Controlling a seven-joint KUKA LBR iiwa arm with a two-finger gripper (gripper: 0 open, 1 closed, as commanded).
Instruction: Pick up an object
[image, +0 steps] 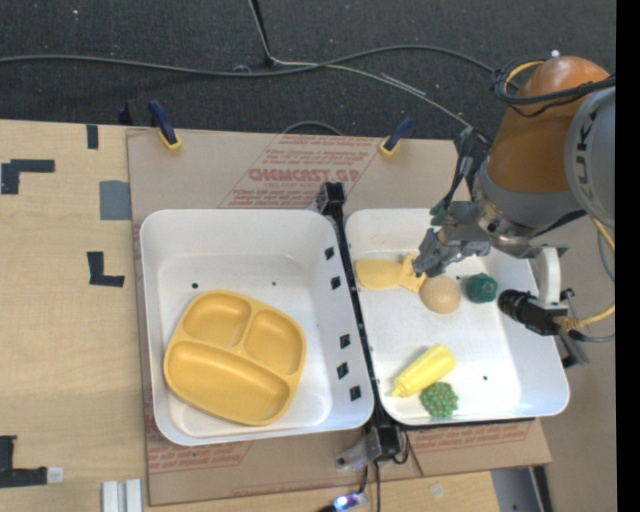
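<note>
Grey arm (590, 150), orange band, dark pincer (432, 255)

Wooden bench (60, 330), probably cardboard sheet (290, 165) atop, two white bins (160, 240) side by side

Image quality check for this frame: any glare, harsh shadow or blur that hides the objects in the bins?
Camera view: lighting is even and soft; the white bins look bright but not blown out. Only faint shadows sit under the yellow tray and the corn. Focus is slightly soft overall. The gripper is dark and poorly resolved, and the arm overhangs part of the right bin.
</note>
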